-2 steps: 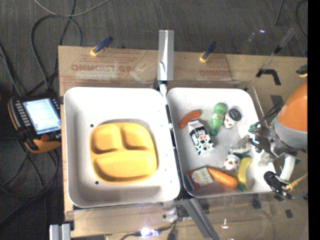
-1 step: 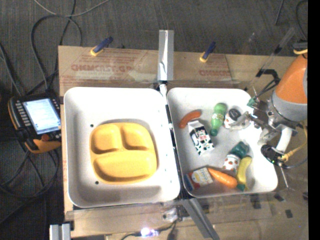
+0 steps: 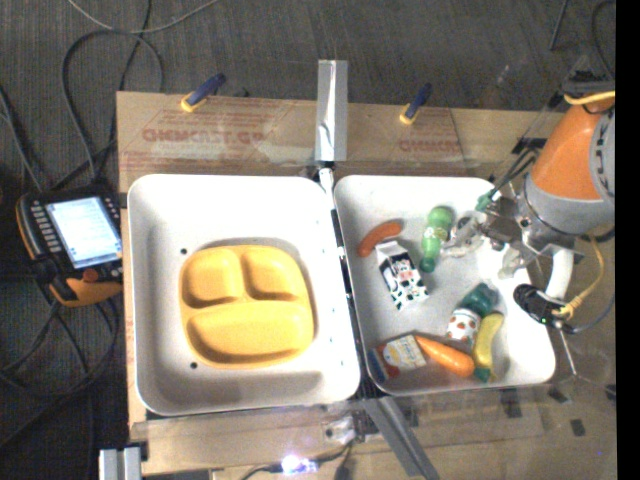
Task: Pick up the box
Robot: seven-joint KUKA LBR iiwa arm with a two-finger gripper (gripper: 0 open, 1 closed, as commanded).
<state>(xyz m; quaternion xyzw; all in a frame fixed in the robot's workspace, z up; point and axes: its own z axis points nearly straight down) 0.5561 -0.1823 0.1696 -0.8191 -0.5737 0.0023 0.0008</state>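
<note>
The box [image 3: 402,276], a small white carton with black patches, lies tilted near the middle of the right bin [image 3: 350,218]. A sausage [image 3: 380,234] sits at its 11 o'clock and a green bottle [image 3: 434,234] at its 2 o'clock. The claw [image 3: 480,230] hovers at the box's 2 o'clock; how wide it stands I cannot tell. A good approach is probably to centre above the carton and close across its narrow sides, clear of the bottle.

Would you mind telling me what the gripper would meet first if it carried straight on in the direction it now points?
The gripper points toward the image's left, over the right bin. The green bottle lies first in that line, just ahead of it. The gripper's height above the bin is unclear, so it might pass over.
</note>
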